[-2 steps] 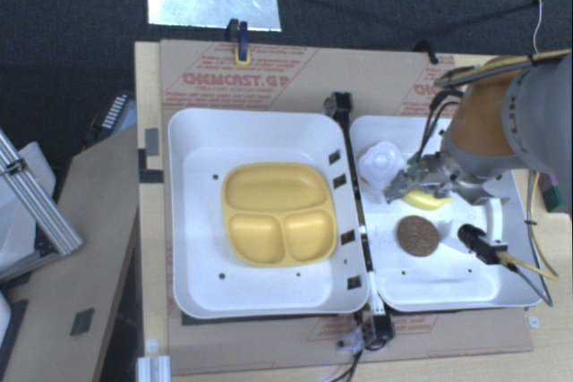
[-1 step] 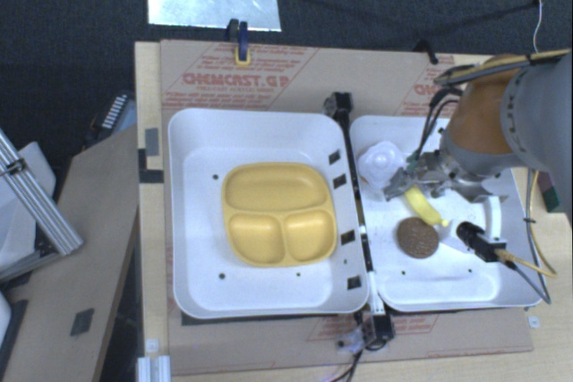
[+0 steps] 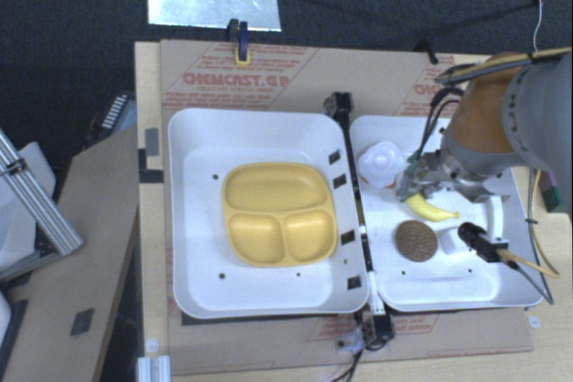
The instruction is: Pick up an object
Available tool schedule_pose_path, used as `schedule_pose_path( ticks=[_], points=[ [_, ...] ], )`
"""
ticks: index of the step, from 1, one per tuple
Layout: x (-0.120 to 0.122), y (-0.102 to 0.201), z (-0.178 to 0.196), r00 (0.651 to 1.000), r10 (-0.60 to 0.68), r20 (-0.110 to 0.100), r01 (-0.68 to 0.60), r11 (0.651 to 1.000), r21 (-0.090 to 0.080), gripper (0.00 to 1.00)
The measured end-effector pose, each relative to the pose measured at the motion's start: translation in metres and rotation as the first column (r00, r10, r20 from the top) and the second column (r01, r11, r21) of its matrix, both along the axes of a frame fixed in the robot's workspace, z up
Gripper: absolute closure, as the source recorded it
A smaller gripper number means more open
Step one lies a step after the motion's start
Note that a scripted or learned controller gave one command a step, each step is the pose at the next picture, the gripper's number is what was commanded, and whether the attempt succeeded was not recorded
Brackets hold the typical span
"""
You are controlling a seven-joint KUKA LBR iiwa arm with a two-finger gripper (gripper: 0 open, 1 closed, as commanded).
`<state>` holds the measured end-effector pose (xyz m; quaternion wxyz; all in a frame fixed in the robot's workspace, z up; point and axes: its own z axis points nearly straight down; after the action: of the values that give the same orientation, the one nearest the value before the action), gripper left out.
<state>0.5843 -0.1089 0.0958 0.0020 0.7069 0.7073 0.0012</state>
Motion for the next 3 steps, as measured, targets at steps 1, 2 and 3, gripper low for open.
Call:
schedule_pose_path(
  ticks=[1, 2, 3],
  points=[
    [0.001, -0.010, 0.051, 1.000, -0.001, 0.000, 0.001, 1.000, 0.000, 1.00],
    [0.003, -0.011, 0.116, 1.000, 0.003, 0.003, -0.003, 1.000, 0.000, 1.00],
    [0.009, -0.010, 0.179, 1.000, 0.004, 0.003, -0.004, 1.000, 0.000, 1.00]
  ],
)
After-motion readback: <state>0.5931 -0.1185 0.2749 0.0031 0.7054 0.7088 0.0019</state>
